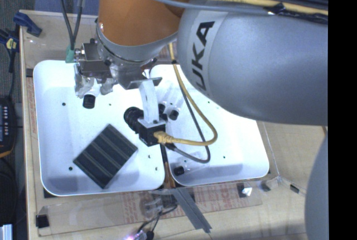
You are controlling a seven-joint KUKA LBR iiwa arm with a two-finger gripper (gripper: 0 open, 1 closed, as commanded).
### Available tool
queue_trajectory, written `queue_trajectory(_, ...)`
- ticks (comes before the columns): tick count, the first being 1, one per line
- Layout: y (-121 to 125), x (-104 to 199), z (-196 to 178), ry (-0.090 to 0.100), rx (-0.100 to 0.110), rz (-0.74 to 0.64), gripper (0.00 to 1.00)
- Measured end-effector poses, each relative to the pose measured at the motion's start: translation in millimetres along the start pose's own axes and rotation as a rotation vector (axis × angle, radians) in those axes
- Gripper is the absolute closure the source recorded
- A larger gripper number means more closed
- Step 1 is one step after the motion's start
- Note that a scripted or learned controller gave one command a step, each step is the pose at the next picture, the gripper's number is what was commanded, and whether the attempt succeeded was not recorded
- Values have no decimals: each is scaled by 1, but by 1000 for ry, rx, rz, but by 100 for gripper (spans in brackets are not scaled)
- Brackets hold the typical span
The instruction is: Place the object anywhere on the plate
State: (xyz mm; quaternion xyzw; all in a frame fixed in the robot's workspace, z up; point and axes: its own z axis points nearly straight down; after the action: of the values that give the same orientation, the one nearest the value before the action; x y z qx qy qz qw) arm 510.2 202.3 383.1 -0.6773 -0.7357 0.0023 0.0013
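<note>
**Robot arm over two white bins, dark ridged plate in the left one**

Grey and orange, the robot arm [223, 38] looms closest to the overhead camera, reaching in from the right and covering much of the right bin [245, 169]. Its hand [92, 87] hangs low over the left bin [44, 121], presumably to work there; whether it is wide, narrow or holding anything cannot be told. A small dark object [88, 101] lies just below it, too small to judge its axis. The plate [105, 156] lies diagonally, well apart, lower in the same bin.
</note>
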Motion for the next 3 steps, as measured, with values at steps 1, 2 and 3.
queue_trajectory(1,81,-7,-26,0,-1,-106,100)
queue_trajectory(2,19,-54,-45,0,-2,-331,100)
queue_trajectory(3,-44,-139,-60,1,-5,-397,100)
